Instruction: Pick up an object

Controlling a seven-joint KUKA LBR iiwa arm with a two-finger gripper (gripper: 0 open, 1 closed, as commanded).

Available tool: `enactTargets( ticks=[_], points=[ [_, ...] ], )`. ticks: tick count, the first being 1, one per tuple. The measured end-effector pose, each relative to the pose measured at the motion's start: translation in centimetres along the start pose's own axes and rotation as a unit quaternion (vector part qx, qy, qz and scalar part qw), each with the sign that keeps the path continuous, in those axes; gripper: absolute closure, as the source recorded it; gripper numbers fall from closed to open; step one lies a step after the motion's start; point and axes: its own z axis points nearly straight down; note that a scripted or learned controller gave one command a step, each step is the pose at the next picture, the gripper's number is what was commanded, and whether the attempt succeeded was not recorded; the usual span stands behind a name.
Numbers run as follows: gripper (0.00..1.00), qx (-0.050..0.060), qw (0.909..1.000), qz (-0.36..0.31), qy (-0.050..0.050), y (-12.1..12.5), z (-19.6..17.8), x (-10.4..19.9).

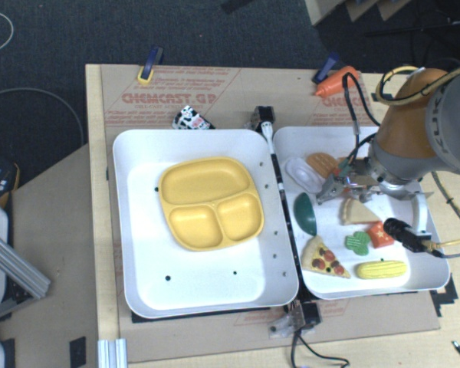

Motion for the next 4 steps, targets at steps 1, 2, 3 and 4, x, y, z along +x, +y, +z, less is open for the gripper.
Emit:
enactTargets(
  ticks=[1,2,3,4],
  points=[
    [0.00,-0.001,1.0000,0.000,0.000,0.0,0.8,0.0],
    [1.00,-0.003,1.0000,0.001,-0.001,0.0,-0.3,0.0],
    [1.00,-0.006,1.0000,0.001,-0.002,-0.4,-4.8,-0.4],
    [1.00,-0.007,1.0000,-0.001,-0.002,0.4,-10.1,0.4]
  ],
)
